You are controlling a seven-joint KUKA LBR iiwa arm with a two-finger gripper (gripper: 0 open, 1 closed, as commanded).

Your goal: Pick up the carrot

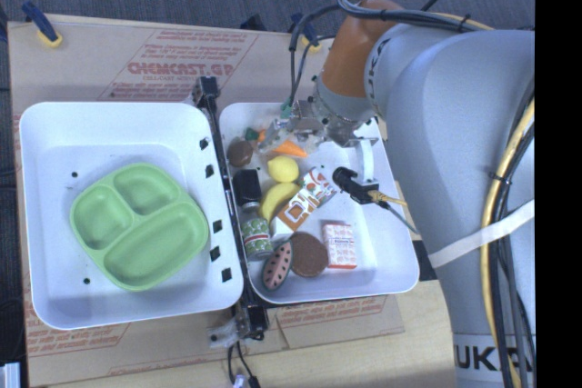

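- Carrot (pixel 289 149) is lying in the right bin (pixel 393 261), near its far wall, just behind a lemon (pixel 283 169) and touching or nearly touching it.
- Gripper (pixel 309 124) is hanging low over the far end of that bin, directly above and slightly right of the carrot; whether it is touching the carrot is unclear, and whether it is parted or closed cannot be told.
- Banana (pixel 275 199), a printed carton (pixel 306 197), a brown disc (pixel 309 254), a small red box (pixel 340 246) and a can (pixel 255 234) are sitting nearer the camera in the same bin.
- Green divided plate (pixel 139 224) is resting in the left bin (pixel 55 127), well apart from the carrot.
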